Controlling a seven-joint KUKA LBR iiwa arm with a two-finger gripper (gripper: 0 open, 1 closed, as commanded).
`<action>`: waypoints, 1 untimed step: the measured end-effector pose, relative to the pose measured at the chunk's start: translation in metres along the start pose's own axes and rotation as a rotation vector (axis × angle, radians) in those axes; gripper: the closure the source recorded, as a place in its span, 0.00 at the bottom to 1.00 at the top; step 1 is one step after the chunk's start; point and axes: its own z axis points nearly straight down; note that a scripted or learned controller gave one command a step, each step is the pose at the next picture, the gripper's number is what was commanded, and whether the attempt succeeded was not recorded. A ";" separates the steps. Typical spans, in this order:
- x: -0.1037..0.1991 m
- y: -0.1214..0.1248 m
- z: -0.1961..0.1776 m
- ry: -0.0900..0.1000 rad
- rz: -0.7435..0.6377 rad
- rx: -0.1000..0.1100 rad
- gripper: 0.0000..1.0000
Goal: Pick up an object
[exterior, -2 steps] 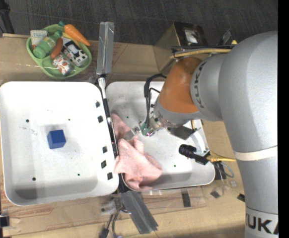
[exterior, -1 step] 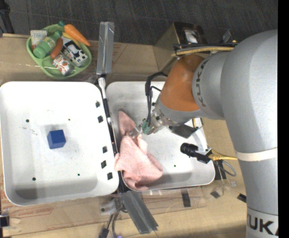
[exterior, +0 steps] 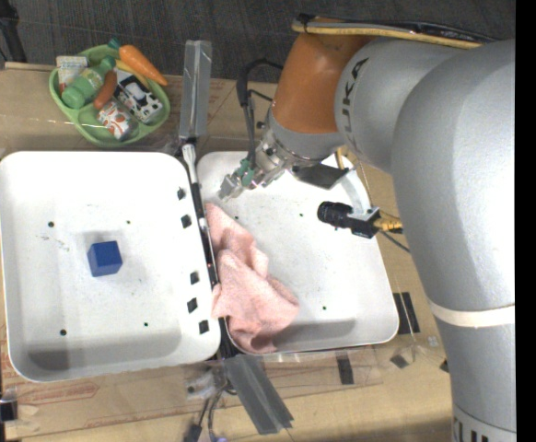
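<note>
Over the right bin point(exterior: 365, 325) the grey arm point(exterior: 434, 136) hangs, its gripper point(exterior: 234, 184) just above the pink cloth point(exterior: 248, 288) draped along the left wall. Whether the fingers are apart cannot be told. A straight descent onto the cloth's bunched top fold looks best; the blue cube point(exterior: 105, 257) sits well apart.

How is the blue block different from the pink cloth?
The blue block is a small, hard-edged cube; the pink cloth is bigger, soft and crumpled. The block sits in the left bin; the cloth lies in the right bin against the divider. Both rest untouched by the hand.
</note>
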 end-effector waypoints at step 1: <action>0.000 -0.001 0.000 0.000 0.001 0.001 0.00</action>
